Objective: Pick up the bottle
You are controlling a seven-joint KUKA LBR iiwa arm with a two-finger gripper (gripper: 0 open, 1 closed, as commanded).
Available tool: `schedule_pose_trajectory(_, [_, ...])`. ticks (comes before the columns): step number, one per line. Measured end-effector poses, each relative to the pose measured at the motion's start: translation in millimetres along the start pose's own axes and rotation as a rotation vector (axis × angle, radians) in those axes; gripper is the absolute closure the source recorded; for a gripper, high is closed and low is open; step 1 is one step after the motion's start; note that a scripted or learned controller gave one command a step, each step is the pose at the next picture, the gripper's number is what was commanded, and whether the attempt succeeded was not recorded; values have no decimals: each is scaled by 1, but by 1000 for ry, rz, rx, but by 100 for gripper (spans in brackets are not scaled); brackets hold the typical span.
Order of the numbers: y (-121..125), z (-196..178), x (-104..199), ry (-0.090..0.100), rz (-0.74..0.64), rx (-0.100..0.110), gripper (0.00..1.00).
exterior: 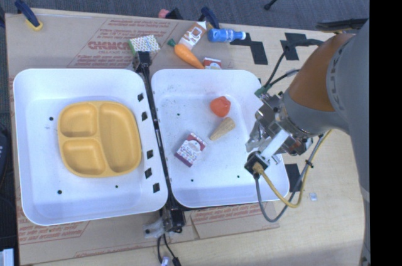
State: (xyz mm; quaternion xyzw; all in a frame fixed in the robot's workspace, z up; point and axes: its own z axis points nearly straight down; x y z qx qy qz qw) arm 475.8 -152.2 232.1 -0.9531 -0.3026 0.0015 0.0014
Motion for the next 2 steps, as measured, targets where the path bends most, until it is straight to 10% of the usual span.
schedule_pose_trajectory(2, [26,68,-18,0,322,2,100])
